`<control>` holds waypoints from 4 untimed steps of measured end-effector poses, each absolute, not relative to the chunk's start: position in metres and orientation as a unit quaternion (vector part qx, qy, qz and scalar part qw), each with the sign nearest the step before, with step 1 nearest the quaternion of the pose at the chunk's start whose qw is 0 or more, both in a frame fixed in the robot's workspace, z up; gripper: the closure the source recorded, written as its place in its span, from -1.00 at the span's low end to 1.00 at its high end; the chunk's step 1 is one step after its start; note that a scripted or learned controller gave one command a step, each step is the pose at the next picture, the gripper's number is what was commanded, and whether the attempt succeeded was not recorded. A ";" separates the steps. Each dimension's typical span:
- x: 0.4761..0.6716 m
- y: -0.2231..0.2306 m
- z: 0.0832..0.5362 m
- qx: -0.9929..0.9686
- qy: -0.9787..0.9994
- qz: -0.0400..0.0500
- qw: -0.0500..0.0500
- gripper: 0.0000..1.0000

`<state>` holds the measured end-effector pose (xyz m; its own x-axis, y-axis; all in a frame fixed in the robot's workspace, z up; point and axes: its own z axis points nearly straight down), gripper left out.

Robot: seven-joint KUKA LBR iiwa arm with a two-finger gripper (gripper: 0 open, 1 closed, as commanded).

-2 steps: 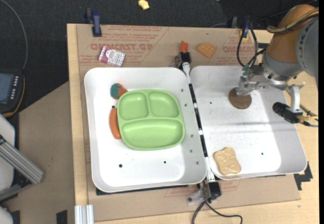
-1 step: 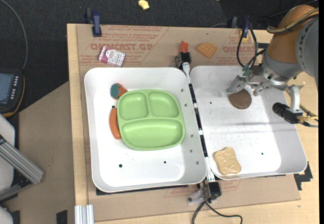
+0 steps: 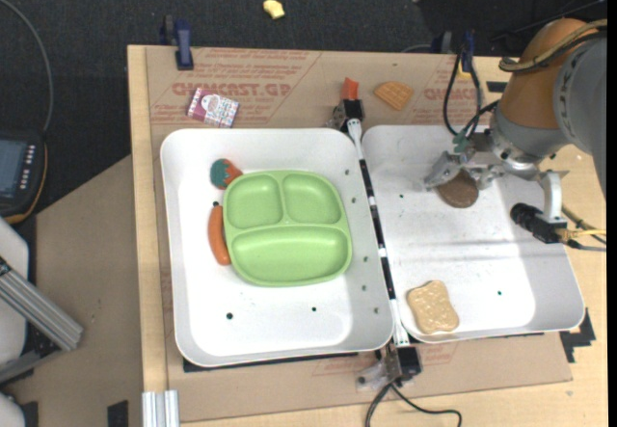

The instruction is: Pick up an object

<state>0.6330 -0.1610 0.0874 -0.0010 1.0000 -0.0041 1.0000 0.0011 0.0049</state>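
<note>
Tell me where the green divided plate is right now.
The green divided plate lies in the left bin, toward its upper middle, with an orange sausage-shaped piece against its left edge.

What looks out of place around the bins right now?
Three things lie outside the bins: a tan cracker and a pink packet on the cardboard behind them, and a small yellow piece on the dark floor beyond. The gripper is over a brown object in the right bin.

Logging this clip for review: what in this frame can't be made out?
- Gripper over the brown object in the right bin: contact unclear, the wrist hides it.
- Round toy and orange toy: partly tucked behind the green tray.
- Pink packet: print too small.
</note>
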 end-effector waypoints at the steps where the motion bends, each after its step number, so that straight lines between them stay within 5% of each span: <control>1: 0.635 -0.161 0.101 0.707 0.707 0.003 0.007 1.00; 2: 0.581 -0.203 0.176 0.708 0.706 0.000 0.001 1.00; 3: 0.596 -0.155 0.221 0.706 0.709 0.002 0.003 1.00; 4: 0.595 -0.158 0.218 0.707 0.707 0.001 0.001 -1.00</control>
